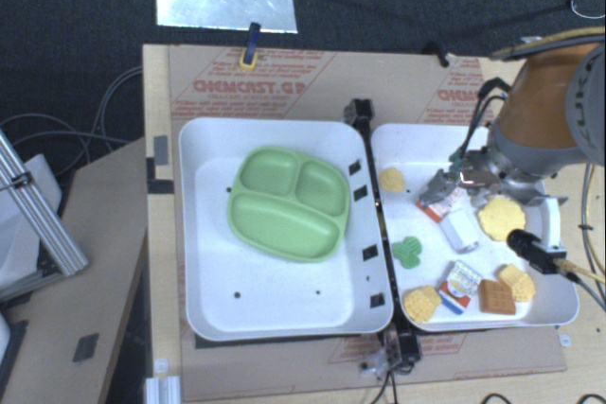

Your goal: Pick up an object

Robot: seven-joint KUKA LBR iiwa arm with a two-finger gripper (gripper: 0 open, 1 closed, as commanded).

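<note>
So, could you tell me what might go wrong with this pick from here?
1. The gripper sits low in the right bin among closely packed items; a white block and a yellow round piece lie right beside it, so it could nudge or catch the wrong one.
2. The small pieces look flat, such as the green piece and the waffle square, so a grasp may slip.
</note>
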